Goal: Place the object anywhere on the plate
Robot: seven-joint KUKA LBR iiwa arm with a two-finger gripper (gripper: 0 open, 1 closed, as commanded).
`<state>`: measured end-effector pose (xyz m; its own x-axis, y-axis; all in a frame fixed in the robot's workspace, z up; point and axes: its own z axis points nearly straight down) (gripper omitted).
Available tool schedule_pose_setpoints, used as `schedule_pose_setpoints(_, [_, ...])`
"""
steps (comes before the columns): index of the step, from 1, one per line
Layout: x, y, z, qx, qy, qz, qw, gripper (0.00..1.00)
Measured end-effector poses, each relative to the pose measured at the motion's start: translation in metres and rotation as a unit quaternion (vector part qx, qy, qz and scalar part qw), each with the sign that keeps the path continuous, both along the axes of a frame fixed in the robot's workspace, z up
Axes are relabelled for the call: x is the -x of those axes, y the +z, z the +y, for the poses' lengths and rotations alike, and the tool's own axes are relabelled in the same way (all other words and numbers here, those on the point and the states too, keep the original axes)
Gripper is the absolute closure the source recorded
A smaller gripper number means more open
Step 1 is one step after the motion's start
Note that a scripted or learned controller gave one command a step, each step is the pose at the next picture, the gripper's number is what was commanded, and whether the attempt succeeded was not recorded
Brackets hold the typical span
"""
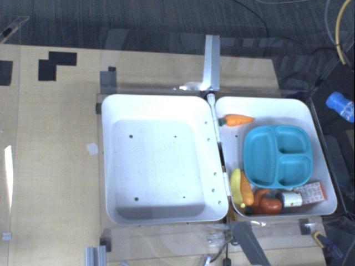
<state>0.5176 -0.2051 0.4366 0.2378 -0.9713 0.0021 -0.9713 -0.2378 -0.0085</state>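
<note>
2 shallow white bins sit side by side on the pale wooden worktop [50, 148]. The left bin [111, 148] takes up the middle of the frame. The right bin [317, 127], at centre right, holds all the loose things.

A blue plate [277, 155] with 3 compartments lies flat in the middle of the right bin, its compartments bare. None of the objects rests on it. An orange carrot [238, 120] lies on its side in the bin's upper left corner, just above the plate and apart from it. Along the bin's lower edge is a crowded row: a yellow banana [237, 183] by the plate's lower left corner, a small orange piece [247, 195] touching it, a red rounded piece [269, 206], a small bottle [292, 199] lying on its side, and a red and white packet [314, 192] at the lower right, tucked against the plate's lower rim.

Whether the hand is open or closed cannot be told.

A grey metal post [212, 60] stands at the top of the seam between the bins. Black angular marks [55, 64] lie on the worktop at upper left. A blue item [339, 105] sits at the far right edge, outside the bins, with cables [333, 15] above it on the dark floor.
</note>
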Motion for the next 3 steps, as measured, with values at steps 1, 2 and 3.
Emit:
schedule_pose_setpoints(1, [0.001, 0.0, 0.007, 0.0018, 0.168, -0.001, 0.9858, 1.0])
schedule_pose_setpoints(2, [-0.032, 0.0, 0.01, 0.0038, 0.331, -0.003, 0.9437, 1.0])
schedule_pose_setpoints(3, [-0.068, 0.001, 0.002, 0.0058, 0.497, -0.005, 0.8676, 1.0])
